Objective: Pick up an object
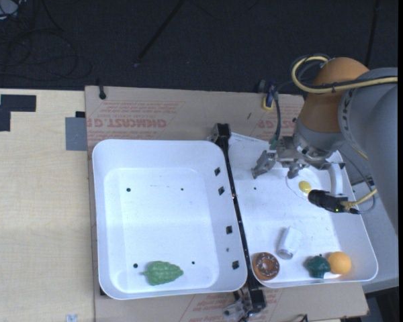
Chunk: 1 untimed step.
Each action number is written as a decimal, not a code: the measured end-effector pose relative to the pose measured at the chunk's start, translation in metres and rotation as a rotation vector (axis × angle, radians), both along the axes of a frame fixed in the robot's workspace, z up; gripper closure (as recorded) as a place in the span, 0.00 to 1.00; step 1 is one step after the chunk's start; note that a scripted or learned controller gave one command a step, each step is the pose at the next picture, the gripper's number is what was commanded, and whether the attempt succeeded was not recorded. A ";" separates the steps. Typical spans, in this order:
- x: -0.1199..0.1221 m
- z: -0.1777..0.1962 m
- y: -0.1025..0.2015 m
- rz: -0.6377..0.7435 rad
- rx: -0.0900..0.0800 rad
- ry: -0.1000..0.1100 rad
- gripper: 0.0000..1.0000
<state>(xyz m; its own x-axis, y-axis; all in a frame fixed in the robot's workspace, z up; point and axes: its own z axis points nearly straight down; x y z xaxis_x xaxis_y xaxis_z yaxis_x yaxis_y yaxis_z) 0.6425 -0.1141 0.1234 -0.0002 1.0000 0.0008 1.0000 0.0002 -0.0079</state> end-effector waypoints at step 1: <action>0.000 -0.035 -0.047 -0.003 -0.002 -0.003 0.00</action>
